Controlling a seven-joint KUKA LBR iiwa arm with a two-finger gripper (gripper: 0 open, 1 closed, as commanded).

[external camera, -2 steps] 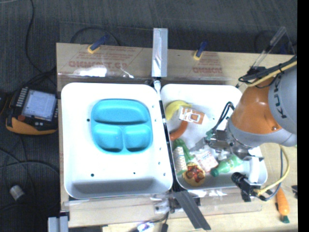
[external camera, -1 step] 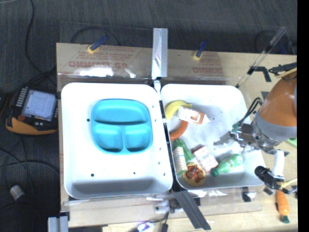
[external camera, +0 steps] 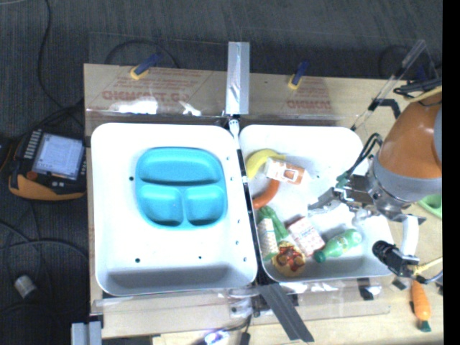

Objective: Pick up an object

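The right bin (external camera: 316,136) holds a yellow banana (external camera: 259,159), a white and orange box (external camera: 283,171), an orange-red stick (external camera: 264,191), a green and white tube (external camera: 269,228), a pink and white packet (external camera: 305,236), a red and yellow snack bag (external camera: 290,259) and a green bottle (external camera: 339,244). My gripper (external camera: 336,196) hangs over the right half of this bin, above and just left of the green bottle's top. Nothing shows in its grasp. The arm's orange band (external camera: 413,139) sits at the bin's right rim.
The left bin (external camera: 104,214) holds a blue three-compartment tray (external camera: 180,185). A metal divider (external camera: 238,77) stands behind the bins. A handheld screen device (external camera: 50,160) lies left of the bench. An orange tool (external camera: 420,306) lies at the bottom right.
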